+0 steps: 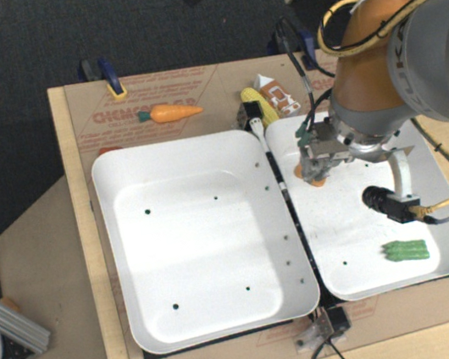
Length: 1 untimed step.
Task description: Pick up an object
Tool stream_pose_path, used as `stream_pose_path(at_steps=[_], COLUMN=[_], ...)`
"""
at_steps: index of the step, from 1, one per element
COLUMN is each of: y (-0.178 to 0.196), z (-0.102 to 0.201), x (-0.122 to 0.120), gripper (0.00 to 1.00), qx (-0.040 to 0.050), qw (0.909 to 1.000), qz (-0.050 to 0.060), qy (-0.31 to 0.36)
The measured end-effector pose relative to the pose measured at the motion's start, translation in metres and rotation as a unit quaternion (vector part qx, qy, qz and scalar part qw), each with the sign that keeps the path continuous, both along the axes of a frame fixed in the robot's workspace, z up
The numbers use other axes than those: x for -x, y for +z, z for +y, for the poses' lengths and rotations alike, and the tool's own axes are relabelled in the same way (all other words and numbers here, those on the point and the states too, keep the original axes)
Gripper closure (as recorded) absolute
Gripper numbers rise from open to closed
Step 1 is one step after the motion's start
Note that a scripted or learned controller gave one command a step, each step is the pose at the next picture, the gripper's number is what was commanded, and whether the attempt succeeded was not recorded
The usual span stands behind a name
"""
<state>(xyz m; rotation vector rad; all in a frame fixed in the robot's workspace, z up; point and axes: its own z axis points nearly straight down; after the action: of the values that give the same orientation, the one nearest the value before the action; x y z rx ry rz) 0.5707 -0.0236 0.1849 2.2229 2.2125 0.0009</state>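
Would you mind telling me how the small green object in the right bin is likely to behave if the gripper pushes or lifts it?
The green object looks small, so it is probably light and may skid across the smooth right bin when nudged. Its bumpy, elongated shape lies flat, so it seems unlikely to roll far. Whether it is soft or stiff cannot be told.

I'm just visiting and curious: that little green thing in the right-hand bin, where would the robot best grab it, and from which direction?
Probably across its narrow middle, coming straight down from above. The green object lies flat on the floor of the right bin, longer left to right than front to back, so closing across the short width should suit. It sits near the bin's front rim, so a sideways approach looks awkward.
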Motion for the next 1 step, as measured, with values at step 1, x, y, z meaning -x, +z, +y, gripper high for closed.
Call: stream_pose_path(at_steps=[1], y=[0.0705], z=[0.1606], x=[-0.0799], gripper=[1.0], qx=[-0.0058], qw=[0.9999], qz=[-0.005], qy=[0.011])
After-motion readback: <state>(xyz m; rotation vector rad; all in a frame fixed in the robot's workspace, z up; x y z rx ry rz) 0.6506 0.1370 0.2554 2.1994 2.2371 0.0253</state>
